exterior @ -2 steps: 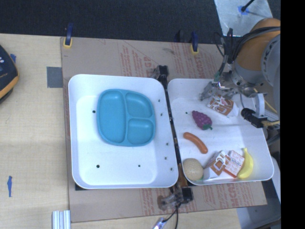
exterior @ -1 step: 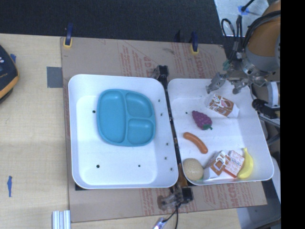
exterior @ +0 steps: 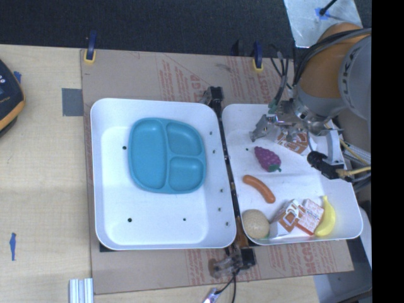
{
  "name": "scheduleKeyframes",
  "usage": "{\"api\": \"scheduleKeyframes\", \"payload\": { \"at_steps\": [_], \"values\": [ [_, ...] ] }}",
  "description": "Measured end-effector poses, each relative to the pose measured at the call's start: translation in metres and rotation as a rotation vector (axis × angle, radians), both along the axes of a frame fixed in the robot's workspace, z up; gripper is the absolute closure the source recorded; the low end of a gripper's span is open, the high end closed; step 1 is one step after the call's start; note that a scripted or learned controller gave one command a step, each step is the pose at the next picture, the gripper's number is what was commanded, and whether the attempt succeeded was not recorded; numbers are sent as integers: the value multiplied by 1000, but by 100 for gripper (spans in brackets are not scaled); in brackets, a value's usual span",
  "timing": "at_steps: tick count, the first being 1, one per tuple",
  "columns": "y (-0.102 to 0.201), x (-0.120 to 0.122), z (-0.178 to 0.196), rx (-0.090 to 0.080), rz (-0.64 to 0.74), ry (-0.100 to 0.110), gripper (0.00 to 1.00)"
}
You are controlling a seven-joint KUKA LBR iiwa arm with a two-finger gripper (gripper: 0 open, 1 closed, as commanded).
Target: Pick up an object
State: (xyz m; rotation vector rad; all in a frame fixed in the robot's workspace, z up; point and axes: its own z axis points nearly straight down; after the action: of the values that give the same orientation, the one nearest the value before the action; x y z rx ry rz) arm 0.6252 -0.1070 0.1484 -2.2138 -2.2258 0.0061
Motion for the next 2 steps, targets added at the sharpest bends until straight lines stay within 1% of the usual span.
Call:
{"api": "scheduleKeyframes", "payload": {
  "at_steps": [1,2],
  "values": [
    [-8,-9,-57,0,0,0,0],
    [-3,-34,-57,0,-1,0,0]
  ]
}}
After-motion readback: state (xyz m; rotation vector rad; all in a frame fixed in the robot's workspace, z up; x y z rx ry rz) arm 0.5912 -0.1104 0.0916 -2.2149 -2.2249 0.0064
